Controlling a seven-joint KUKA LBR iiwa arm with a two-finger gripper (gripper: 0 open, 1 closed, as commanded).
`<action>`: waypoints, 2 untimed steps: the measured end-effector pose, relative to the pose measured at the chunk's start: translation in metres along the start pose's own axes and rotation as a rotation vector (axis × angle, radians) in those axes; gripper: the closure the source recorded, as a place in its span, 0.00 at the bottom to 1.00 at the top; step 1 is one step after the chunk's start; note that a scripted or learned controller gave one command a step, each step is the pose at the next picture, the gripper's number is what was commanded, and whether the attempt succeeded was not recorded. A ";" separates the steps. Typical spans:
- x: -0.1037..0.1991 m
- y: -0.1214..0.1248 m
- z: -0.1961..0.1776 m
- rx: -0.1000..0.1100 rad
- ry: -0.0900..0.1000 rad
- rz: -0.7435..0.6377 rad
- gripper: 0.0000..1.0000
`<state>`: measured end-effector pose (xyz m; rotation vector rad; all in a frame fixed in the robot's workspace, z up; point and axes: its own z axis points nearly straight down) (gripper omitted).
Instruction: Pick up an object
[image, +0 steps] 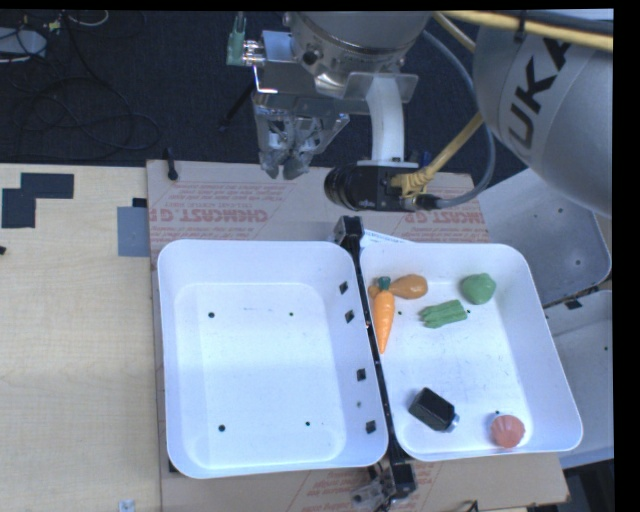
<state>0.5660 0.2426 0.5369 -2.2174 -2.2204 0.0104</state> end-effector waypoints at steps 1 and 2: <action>0.000 -0.013 0.002 -0.001 0.000 0.000 1.00; 0.002 0.005 0.000 -0.004 0.000 0.001 1.00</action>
